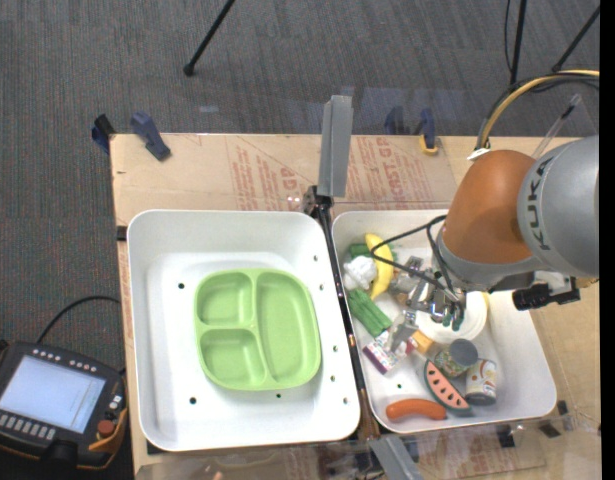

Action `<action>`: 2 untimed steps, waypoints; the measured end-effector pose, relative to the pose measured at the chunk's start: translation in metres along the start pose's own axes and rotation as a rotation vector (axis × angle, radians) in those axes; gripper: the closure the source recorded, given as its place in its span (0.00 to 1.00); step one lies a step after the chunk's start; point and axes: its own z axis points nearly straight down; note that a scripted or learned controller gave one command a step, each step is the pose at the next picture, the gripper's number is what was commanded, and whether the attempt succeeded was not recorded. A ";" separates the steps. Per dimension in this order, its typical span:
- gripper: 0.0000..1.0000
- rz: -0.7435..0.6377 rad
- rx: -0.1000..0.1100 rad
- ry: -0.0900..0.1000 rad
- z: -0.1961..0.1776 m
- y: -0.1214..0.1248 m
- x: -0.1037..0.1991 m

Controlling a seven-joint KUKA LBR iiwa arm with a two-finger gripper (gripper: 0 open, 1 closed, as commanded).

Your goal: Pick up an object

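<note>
My gripper (419, 306) hangs low over the middle of the right bin (532, 368), under the orange wrist band. It sits among a pile of small items: a yellow banana (380, 265), a white crumpled piece (359, 270), a green stick-like item (369, 314), and a purple-and-white packet (379, 354). A watermelon slice (446, 386), an orange hot dog (416, 409), a small can (481, 380) and a dark lid (462, 353) lie nearer the front. The arm hides whatever is under it.
The left bin (157, 268) holds a light green divided plate (257, 329). A grey upright post (336, 148) stands behind the two bins. A teach pendant (52, 400) lies on the floor at lower left. A white round dish (475, 318) peeks out beneath the arm.
</note>
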 end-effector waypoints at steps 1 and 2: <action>0.00 0.150 0.000 0.000 0.000 0.012 -0.027; 0.00 0.156 -0.005 -0.006 0.000 -0.036 0.044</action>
